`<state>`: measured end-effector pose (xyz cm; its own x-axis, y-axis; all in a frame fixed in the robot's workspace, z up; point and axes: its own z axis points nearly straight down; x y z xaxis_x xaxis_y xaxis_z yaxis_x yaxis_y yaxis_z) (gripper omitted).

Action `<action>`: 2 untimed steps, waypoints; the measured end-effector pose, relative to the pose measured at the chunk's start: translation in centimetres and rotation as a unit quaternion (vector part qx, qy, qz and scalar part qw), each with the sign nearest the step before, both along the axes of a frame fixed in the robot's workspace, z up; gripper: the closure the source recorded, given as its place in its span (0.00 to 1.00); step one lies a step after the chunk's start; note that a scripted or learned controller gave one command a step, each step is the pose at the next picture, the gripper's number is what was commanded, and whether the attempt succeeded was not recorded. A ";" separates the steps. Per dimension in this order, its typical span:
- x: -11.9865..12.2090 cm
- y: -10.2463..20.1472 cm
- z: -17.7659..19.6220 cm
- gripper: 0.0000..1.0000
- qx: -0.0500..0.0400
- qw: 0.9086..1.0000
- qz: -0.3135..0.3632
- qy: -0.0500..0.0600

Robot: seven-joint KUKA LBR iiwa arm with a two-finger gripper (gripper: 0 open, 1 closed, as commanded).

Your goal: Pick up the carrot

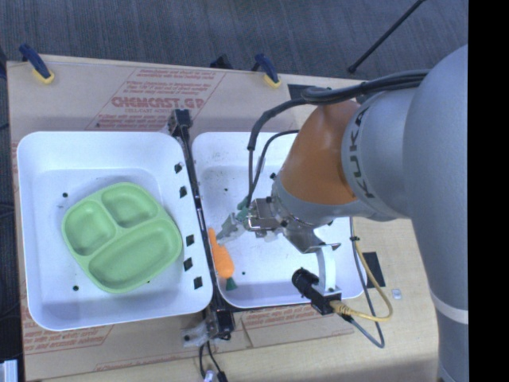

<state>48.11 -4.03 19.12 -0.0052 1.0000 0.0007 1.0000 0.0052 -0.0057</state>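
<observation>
- Two white bins sit side by side on a cardboard-covered bench [143,94].
- The left bin [48,157] holds a green divided plate [121,236], lying flat near its middle.
- The carrot [221,259] lies in the right bin [215,153] at about 8 o'clock, against the left wall.
- The arm [382,157] reaches in from 3 o'clock, its orange band over the right bin.
- The gripper [238,223] hangs just above the carrot, at its 1 o'clock.
- Blue clamps [36,63] grip the bench's far edge.

Glossy plastic plate [121,235], smooth white bins [48,309]
</observation>
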 end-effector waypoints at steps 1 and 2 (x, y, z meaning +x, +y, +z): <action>1.8 -0.9 0.0 0.00 0.000 1.000 -0.001 -0.001; 1.0 0.2 0.0 0.00 0.000 1.000 0.001 0.000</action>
<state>49.14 -3.85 19.12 -0.0078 1.0000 0.0009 1.0000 0.0079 -0.0056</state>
